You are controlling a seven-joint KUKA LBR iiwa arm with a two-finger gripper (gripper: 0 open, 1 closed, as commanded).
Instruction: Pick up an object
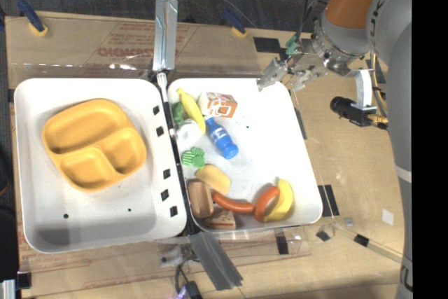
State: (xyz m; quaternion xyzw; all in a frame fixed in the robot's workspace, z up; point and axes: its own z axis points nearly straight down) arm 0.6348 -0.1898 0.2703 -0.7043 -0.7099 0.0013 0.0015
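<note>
Writing: red mirrored print on the cardboard sheet [133,42] behind the bins, too blurred to read; the small carton [219,106] has an orange and white face, no legible words.
Arm: grey, orange band above the wrist, reaching in from the right and slanting down toward the left.
End effector [281,75]: above the far right corner of the right bin [294,129], fingers spread apart with nothing between them.
Blue bottle [222,139]: lying in the right bin just in front of the carton, long axis diagonal, white cap toward the far left.
Banana [190,110]: beside the bin's left wall, long axis running from far left to near right.
Other items: sausage [233,204], a red and yellow fruit [275,201] and a green piece [194,157] in the near half.
Left bin [42,220]: holds a yellow divided tray [94,143].
Tabletop [350,171]: brown, bare to the right of the bins.
</note>
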